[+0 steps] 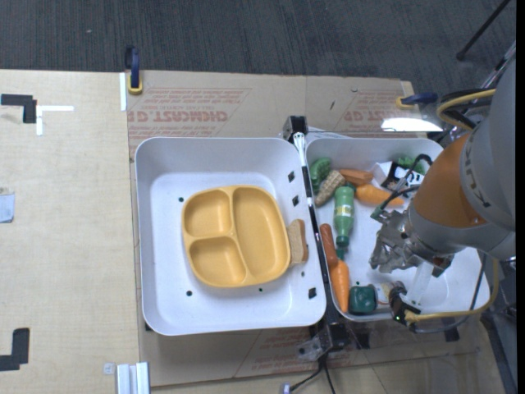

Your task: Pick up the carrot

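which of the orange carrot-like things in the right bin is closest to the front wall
The carrot lying lengthwise by the left wall, beside the green block. The other orange pieces lie toward the back, past the green bottle.

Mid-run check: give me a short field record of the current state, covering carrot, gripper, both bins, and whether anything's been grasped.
carrot: orange carrot lying along the near-left part of the right bin, beside a hot dog
gripper: gripper low over the middle of the right bin, right of the carrot
grasp: carrot not held; it lies apart from the gripper
right bin neighbours: green bottle, corn cob, dark green block
left bin: left bin holds a yellow divided plate; a bread slice lies at the plate's right edge
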